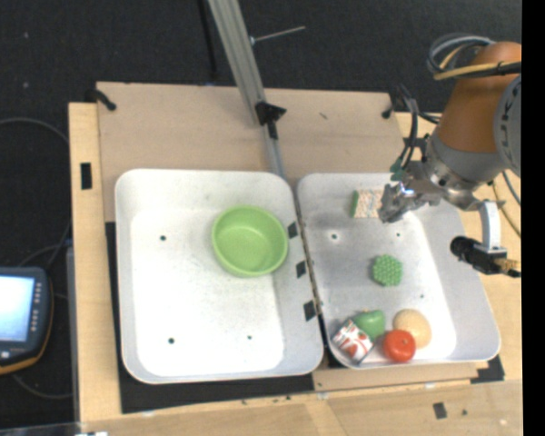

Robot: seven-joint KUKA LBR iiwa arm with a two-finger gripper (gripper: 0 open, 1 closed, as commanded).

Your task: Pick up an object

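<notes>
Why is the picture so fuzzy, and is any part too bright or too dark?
In the camera view, everything looks a bit soft and grainy; the gripper and the small pale packet beside it blur together. The two white bins are brightest but not glaring, the green bowl has a soft shadow inside, and the floor around the bench is nearly black.

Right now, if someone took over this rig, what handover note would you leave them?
Gripper: low over the far end of the right bin, beside a small pale packet; nothing visibly held.
Right bin also holds a green knobbly ball mid-bin and, in the near corner, a red-and-white can, a green piece, a red tomato and a tan egg-shaped item.
Left bin: green bowl.
Done: nothing lifted yet. Left: grasp and raise one object.
</notes>
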